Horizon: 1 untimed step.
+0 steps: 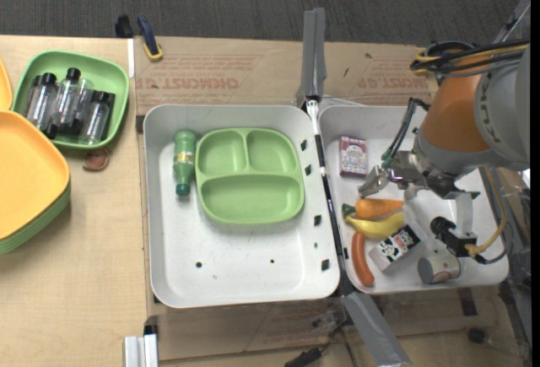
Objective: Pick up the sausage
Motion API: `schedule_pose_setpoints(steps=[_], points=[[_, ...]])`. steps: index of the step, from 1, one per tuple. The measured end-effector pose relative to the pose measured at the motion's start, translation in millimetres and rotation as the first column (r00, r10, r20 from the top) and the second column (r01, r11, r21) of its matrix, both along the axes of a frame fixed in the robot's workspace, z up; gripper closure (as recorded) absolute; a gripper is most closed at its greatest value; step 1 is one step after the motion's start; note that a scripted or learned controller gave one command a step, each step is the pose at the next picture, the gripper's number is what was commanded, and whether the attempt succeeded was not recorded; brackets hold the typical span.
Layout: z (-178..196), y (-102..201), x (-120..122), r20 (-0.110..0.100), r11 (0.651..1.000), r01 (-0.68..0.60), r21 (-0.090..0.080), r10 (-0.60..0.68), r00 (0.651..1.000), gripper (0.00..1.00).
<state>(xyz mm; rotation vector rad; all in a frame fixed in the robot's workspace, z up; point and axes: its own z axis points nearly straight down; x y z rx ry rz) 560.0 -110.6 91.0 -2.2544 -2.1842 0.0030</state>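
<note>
The sausage (361,260) is a short reddish-orange piece lying near the front left corner of the right bin (494,272). It sits just below a yellow banana (377,225) and an orange carrot (380,207). My gripper (374,183) hovers over the right bin, above the carrot and below a pink box (353,156). It is apart from the sausage, which lies further toward the front. Nothing shows in the gripper.
A black-and-white carton (395,246) and a grey cylinder (438,269) lie right of the sausage. The left bin (245,272) holds a green divided plate (250,175) and a green bottle (183,161). Orange plates (29,188) and a green tray of bottles (72,99) stand at the far left.
</note>
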Motion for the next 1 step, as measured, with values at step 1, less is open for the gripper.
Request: schedule_pose_setpoints(steps=[1], points=[[0.0,-19.8,-47.8,0.000,0.995,0.103,0.000,-0.103,0.995,0.00]])
